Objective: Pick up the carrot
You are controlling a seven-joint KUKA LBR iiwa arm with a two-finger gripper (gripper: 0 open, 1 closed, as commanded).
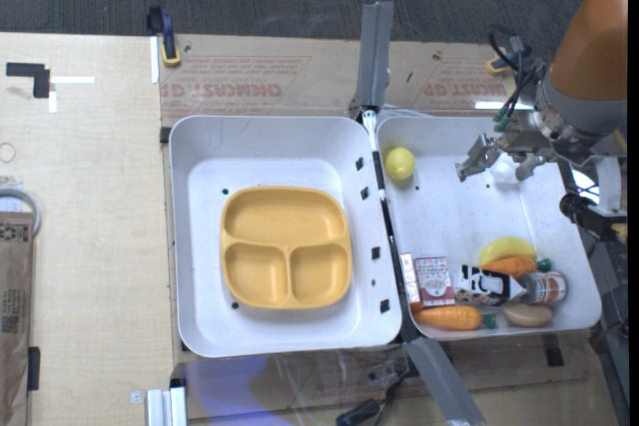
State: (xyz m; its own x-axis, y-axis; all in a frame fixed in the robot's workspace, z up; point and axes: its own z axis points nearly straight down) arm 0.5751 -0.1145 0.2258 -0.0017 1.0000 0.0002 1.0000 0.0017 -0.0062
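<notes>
Lying along the near wall of the right bin (589,314), beside a small carton (431,279), the carrot (449,317) is judged light, rigid, smooth plastic. Mid-body across its width is favoured. The tool (496,161) hangs far from the carrot, fingers apart, nothing gripped.

The orange carrot (450,317) lies flat along the right bin's (454,214) near wall.

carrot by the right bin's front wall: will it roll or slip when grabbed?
The tapered orange carrot looks smooth and rounded, so it may roll or slip from a pinch. It lies along the white right bin's front wall, beside a small red-and-white carton, so a push probably jams it.
</notes>
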